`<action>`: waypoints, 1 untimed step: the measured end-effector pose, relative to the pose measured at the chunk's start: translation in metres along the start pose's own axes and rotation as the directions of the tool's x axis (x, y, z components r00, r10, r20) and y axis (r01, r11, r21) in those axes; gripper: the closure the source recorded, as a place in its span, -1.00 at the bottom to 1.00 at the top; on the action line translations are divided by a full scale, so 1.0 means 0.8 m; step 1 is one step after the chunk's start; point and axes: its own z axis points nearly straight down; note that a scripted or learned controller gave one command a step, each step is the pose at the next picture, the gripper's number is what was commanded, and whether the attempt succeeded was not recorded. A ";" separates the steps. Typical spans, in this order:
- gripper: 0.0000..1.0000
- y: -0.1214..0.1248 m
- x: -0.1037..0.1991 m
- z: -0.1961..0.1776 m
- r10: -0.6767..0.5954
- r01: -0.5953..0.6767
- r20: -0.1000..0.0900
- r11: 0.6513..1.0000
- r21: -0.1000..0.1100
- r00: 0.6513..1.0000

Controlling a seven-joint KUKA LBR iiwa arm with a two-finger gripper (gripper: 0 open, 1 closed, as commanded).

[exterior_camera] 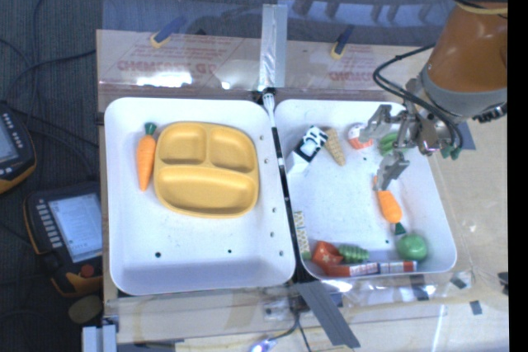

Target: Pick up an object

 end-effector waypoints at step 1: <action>-1.00 -0.057 0.037 0.170 -0.045 0.045 0.001 0.999 0.001 0.999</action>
